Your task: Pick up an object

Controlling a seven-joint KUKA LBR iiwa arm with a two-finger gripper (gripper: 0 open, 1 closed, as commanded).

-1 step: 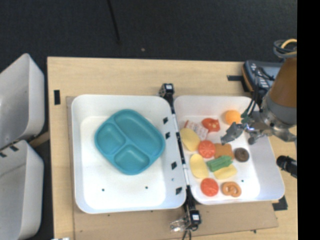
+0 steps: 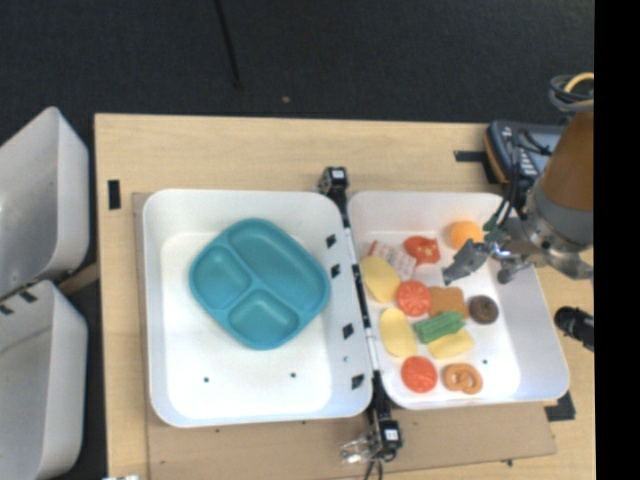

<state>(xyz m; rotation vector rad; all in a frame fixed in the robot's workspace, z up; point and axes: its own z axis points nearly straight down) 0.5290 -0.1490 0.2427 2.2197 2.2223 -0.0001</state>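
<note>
My gripper (image 2: 487, 265) hangs over the upper right of the right bin (image 2: 535, 358). Its fingers are spread open with nothing between them; the left fingertip (image 2: 464, 264) is dark grey. Just above it lies an orange ball (image 2: 463, 233), and just below it a brown donut (image 2: 483, 310) and an orange-brown block (image 2: 446, 300). Left of the gripper are a red pepper (image 2: 422, 249), a red tomato (image 2: 412, 297) and a yellow piece (image 2: 379, 278). Lower in the bin lie a green piece (image 2: 440, 326), a yellow lemon (image 2: 397, 332), another red tomato (image 2: 419, 373) and a pretzel (image 2: 461, 377).
The left bin (image 2: 170, 368) holds a blue sectioned tray (image 2: 260, 281). A black-clipped divider (image 2: 352, 288) runs between the two bins. White boxes (image 2: 35, 198) stand off the bench to the left. Dark equipment (image 2: 515, 148) sits beyond the right bin's far corner.
</note>
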